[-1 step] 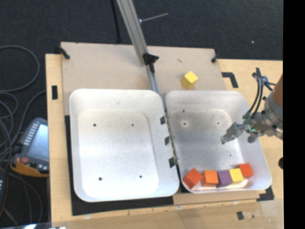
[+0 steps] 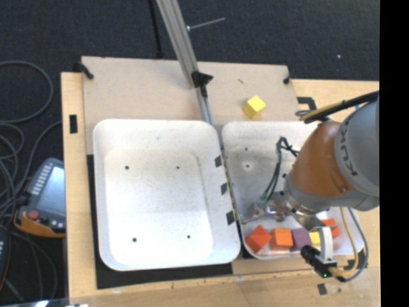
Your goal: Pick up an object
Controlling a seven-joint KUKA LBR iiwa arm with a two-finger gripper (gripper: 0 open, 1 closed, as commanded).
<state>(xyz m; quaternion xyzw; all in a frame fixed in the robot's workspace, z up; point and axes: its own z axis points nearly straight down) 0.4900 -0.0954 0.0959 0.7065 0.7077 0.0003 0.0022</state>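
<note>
Orange cube [image 2: 259, 238], purple block [image 2: 300, 238], speckled white bin [image 2: 246, 152], yellow cube [image 2: 254, 106]

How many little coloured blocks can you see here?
5 at least: a yellow block on the bench behind the bins, and red, orange, purple and yellow ones in the right bin. The arm may hide more.

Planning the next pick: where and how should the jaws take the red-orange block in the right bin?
Probably from above, across the flat side faces of the red-orange block. Its left face is free, while the orange block sits close on its right and the right bin rim is just in front, so room is tight.
</note>
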